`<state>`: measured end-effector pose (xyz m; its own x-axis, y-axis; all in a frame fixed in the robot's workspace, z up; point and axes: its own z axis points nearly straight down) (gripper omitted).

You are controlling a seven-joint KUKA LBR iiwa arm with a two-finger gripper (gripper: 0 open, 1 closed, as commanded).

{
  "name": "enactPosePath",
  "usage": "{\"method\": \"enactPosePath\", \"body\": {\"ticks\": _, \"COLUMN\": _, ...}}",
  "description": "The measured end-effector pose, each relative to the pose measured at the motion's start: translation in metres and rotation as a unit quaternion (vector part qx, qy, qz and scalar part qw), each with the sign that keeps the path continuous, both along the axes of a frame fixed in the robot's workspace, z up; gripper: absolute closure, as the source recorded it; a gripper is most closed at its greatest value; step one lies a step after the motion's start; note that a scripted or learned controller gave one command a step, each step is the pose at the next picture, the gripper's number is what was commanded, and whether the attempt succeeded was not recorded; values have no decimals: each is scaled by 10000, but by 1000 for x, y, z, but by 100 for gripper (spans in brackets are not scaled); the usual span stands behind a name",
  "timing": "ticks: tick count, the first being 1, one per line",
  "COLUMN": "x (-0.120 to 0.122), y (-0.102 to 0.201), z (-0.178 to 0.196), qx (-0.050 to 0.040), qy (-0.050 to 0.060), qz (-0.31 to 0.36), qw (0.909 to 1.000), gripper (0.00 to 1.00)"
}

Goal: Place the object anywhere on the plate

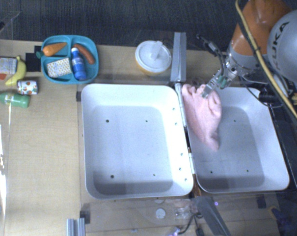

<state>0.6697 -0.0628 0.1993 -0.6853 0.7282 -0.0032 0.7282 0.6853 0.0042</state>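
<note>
Hanging from my pincer (207, 91), clenched on its top edge, the pink cloth (203, 116) drapes along the right bin's (246, 178) left wall, lifted for transfer.

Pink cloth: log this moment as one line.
pink cloth: hanging, right bin | end effector: at cloth's top edge | grasp: unclear | left bin: no plate seen

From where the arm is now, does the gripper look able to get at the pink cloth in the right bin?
Probably yes. The gripper is already at the top edge of the pink cloth, which lies draped in the right bin against its left wall, with nothing lying over it.
</note>
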Motion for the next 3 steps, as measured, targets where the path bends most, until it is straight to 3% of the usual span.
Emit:
{"method": "enactPosePath", "body": {"ticks": 1, "x": 2, "y": 2, "z": 27, "qx": -2, "qy": -8, "qz": 24, "qw": 10000, "gripper": 100}}
{"method": "enactPosePath", "body": {"ticks": 2, "x": -22, "y": 49, "z": 22, "qx": -5, "qy": 3, "qz": 2020, "qw": 9794, "gripper": 100}}
{"method": "enactPosePath", "body": {"ticks": 3, "x": -45, "y": 88, "z": 19, "qx": -11, "qy": -2, "qz": 3926, "qw": 9197, "gripper": 100}}
